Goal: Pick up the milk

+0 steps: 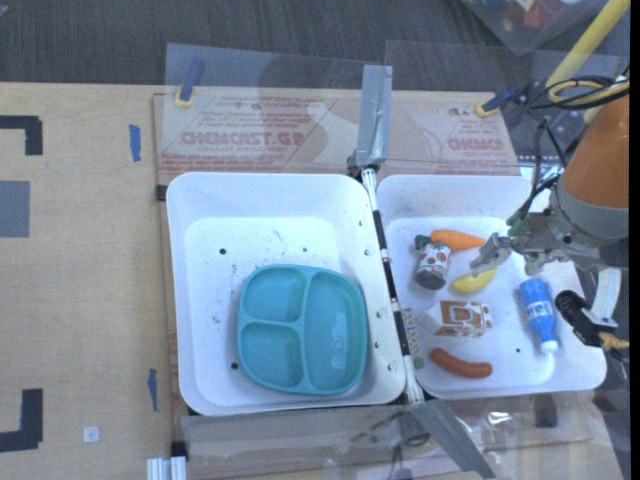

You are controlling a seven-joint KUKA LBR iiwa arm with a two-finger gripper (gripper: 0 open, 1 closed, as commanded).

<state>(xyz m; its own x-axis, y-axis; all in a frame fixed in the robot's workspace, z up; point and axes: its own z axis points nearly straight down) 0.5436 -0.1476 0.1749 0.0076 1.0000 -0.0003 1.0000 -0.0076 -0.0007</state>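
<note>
The milk [463,317] is a small white carton with an orange and brown print. It lies flat in the right bin [575,368], near the middle. My gripper [507,259] hangs above the bin's upper right part, up and to the right of the carton and apart from it. Its fingers look spread, one grey finger [486,254] reaching over the yellow banana [474,281]. Nothing is between them.
Around the milk lie a carrot [458,238], a small can [432,266], a red sausage [461,364] and a blue bottle [537,312]. The left bin [200,218] holds a teal divided plate [303,330]. Cables hang by the arm at the right.
</note>
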